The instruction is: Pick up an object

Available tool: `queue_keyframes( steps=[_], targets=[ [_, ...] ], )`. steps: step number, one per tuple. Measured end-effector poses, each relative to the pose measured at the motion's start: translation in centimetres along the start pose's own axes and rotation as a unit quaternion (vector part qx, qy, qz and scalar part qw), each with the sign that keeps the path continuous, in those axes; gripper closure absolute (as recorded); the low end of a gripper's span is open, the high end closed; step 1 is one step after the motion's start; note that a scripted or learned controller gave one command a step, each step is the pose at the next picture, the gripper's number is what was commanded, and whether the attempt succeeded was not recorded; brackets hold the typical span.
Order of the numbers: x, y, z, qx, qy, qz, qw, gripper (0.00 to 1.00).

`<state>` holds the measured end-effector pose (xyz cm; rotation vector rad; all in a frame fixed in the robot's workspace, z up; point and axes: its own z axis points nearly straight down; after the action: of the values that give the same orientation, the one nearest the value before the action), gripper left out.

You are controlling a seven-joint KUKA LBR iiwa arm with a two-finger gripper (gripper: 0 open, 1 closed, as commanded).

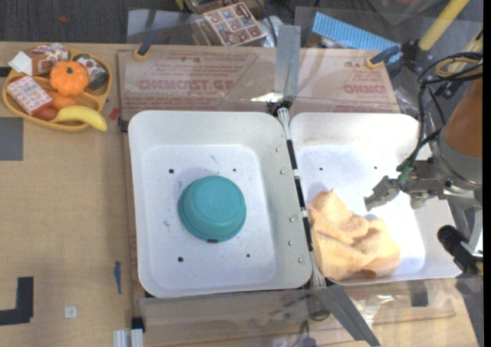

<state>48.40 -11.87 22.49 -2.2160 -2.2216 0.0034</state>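
Jaws' state I cannot tell; gripper (386, 192) hovers above the orange cloth (353, 238) in the right bin (345, 142), cardboard-covered table (54, 223) around.

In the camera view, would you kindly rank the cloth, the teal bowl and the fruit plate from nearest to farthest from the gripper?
From the gripper:
1. Cloth, right bin, just below-left of it.
2. Teal bowl, middle of the left bin.
3. Fruit plate, bench's far left corner.
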Motion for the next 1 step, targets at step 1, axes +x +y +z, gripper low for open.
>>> queue_keyframes(
  steps=[1],
  targets=[
    [-5.75,-0.12,13.72,-0.006,-0.001,-0.006,1.0000,0.00]
  ],
)
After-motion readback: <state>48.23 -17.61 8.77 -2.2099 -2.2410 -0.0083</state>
